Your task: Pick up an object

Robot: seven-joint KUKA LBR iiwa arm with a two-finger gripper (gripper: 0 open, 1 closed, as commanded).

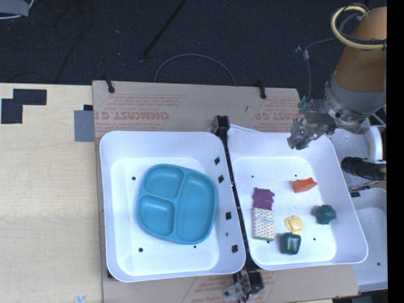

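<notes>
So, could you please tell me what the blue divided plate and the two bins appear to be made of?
The blue divided plate looks like moulded plastic with a matte finish: uniform colour, soft rounded compartment ridges, no sharp glare. The left bin and right bin seem thin, smooth white plastic, with rounded corners and a faint sheen, though the material isn't certain.

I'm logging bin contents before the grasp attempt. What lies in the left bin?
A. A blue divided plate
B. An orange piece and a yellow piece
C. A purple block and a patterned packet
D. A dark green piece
A: the blue divided plate lies in the left bin, while the small coloured pieces all lie in the right bin.
</notes>
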